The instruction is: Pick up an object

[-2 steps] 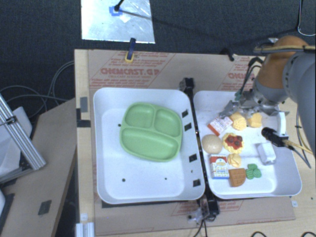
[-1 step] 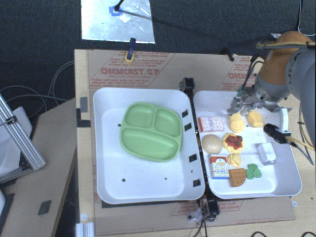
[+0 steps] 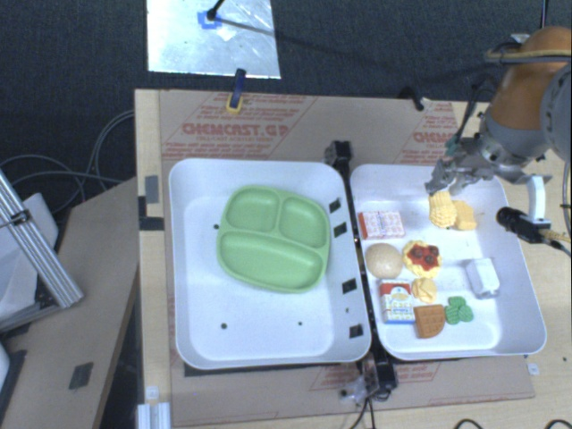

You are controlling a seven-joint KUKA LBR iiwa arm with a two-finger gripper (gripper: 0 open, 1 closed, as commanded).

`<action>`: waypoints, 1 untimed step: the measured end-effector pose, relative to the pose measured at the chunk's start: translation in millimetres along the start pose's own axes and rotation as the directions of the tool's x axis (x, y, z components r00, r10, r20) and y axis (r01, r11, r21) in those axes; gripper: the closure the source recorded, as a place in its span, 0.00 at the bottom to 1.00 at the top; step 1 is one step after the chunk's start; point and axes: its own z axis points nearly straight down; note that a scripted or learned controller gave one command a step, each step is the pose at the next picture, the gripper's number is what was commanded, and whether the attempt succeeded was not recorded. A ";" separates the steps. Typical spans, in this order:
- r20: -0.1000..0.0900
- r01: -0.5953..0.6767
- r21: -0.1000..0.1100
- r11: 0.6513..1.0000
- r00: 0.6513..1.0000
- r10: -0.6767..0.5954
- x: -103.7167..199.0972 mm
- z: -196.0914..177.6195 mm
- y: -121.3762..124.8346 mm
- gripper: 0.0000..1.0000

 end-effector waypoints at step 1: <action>0.001 0.001 -0.002 1.000 1.000 -0.001 -0.2 -54.2 1.7 1.00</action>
